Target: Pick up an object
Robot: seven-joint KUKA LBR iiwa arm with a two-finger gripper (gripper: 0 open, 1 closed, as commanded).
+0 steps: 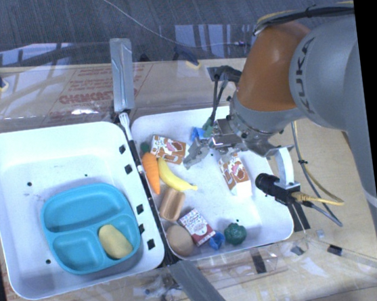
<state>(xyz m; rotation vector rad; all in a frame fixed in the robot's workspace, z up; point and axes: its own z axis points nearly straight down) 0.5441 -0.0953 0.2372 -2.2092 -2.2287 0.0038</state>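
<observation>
My gripper (210,152) hangs over the middle of the right bin (280,227), open, with nothing between its fingers. One grey finger (194,154) points toward a small red-and-white carton (168,147) at the bin's upper left. A second carton (236,173) lies just below and right of the gripper. A yellow banana (174,176) and an orange carrot (151,172) lie to its left, near the wall between the bins.
Lower in the right bin lie a tan cylinder (171,204), a beige round object (180,240), a third carton (198,225), a blue piece (217,241) and a green ball (235,233). The left bin (13,168) holds a blue divided tray (80,214) with a yellow lump (116,240).
</observation>
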